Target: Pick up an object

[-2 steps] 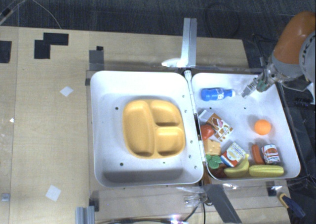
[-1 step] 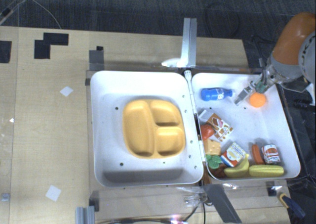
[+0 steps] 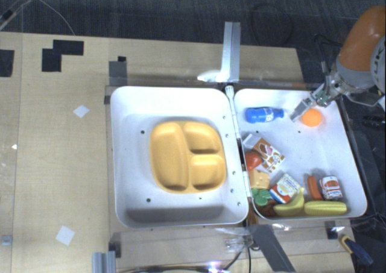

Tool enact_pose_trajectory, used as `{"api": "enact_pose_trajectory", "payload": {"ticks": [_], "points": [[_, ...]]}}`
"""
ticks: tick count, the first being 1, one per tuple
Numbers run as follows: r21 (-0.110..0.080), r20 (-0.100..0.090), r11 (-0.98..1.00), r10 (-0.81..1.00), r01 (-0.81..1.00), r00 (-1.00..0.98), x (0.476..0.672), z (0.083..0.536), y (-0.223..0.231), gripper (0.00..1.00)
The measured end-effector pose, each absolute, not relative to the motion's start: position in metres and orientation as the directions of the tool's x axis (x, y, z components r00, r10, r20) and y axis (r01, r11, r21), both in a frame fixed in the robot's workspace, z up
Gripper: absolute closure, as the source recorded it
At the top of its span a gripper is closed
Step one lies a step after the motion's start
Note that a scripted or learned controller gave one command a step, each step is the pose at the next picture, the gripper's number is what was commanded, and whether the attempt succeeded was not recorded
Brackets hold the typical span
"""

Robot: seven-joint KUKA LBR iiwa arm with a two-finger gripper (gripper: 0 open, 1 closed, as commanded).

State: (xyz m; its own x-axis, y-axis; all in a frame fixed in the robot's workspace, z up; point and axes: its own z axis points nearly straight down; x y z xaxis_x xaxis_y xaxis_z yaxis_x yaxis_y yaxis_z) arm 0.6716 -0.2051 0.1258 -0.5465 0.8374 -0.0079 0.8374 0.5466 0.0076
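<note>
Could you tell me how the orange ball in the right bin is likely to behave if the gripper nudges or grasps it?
The orange ball looks round and smooth, so it would probably roll away across the right bin floor if nudged. It lies beside the gripper with open floor around it, so little would stop it. Its curved surface may slip from an off-centre pinch.
</note>
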Motion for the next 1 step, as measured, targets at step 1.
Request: {"api": "enact_pose_trajectory", "payload": {"ticks": [1], "points": [[0.007,-0.005,0.44,0.898,0.898,-0.44,0.6382,0.127,-0.1778,0.0]]}}
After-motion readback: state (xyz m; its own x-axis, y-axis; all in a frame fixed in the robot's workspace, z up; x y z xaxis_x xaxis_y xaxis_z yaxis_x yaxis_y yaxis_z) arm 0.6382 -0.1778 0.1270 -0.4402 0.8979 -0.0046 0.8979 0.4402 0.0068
